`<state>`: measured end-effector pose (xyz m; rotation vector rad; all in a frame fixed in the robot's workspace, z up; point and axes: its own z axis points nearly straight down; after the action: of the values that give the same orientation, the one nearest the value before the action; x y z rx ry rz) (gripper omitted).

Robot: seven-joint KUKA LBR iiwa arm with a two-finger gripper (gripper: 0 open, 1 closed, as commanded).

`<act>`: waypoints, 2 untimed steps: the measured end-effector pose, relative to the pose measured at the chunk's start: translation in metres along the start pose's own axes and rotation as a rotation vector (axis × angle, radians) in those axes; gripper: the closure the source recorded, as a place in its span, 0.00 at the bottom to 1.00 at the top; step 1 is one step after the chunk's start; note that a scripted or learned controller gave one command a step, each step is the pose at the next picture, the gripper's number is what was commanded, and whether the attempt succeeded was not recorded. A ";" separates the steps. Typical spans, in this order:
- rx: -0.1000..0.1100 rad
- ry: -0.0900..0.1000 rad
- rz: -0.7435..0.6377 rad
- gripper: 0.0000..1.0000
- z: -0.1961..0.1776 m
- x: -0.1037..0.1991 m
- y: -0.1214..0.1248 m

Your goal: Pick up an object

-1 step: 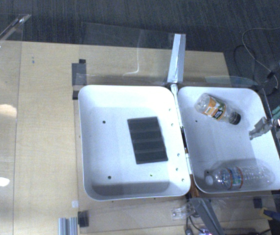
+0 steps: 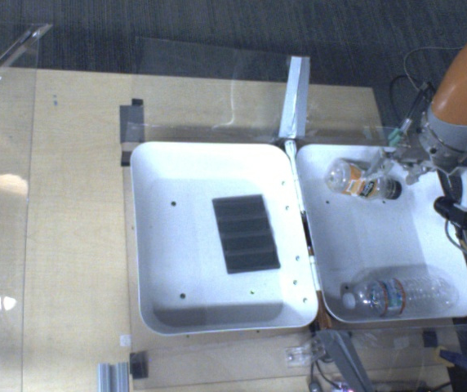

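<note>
Camera view: two white bins side by side on the bench. Left bin has a dark ribbed rectangular block lying flat near its middle, slightly tilted. Right bin holds two clear plastic bottles. Small bottle with a yellow-brown label and dark cap lies on its side by the far edge, cap pointing toward the right edge. Larger bottle with a blue label lies on its side along the near edge, white cap toward the divider. Arm comes in over the right bin's far right corner, orange band at the frame edge. Gripper sits just beside the small bottle's cap end; contact unclear, and whether it is released or clenched, cannot tell.
</note>
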<state>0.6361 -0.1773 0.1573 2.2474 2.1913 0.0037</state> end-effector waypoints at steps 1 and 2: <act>-0.008 -0.003 -0.231 0.00 -0.035 -0.025 0.036; -0.008 -0.003 -0.231 0.00 -0.035 -0.025 0.036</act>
<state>0.6714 -0.2029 0.1923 1.9751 2.4297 0.0082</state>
